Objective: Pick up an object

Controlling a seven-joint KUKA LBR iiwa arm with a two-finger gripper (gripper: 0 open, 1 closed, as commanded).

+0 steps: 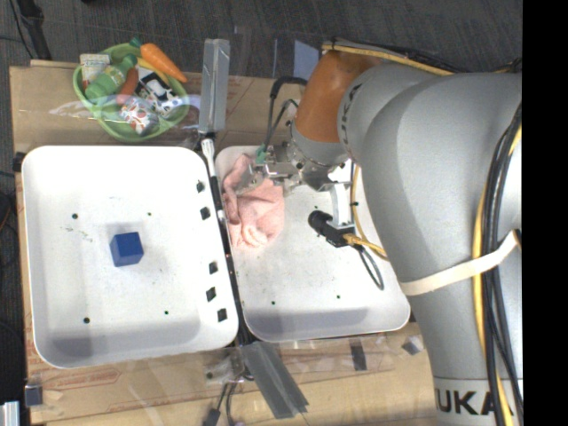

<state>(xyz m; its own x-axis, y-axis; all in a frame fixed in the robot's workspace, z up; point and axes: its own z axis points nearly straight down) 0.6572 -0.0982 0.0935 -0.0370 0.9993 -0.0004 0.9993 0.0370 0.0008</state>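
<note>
Overhead view of the bench. The crumpled pink cloth (253, 207) lies in the right-hand shallow white bin (306, 322), against its left wall and toward the far end. The two-finger gripper (266, 169) of the grey arm with its orange band (324, 100) sits low over the cloth's far edge; whether it is parted or clamped on the fabric cannot be told, as the wrist body hides the tips. The arm's bulky grey links (435, 185) cover the bin's right side, and black and yellow cables (359, 242) trail across the bin floor just beside the cloth. A small blue cube (127, 248) rests alone near the middle of the left-hand white bin (53, 327), well apart from the cloth. Beyond that bin stands a green bowl (133, 91) heaped with toy vegetables and small packets, an orange carrot (160, 59) uppermost. Both bins rest on a brown cardboard-covered bench top (53, 384); dark grey floor (266, 7) lies behind.
</note>
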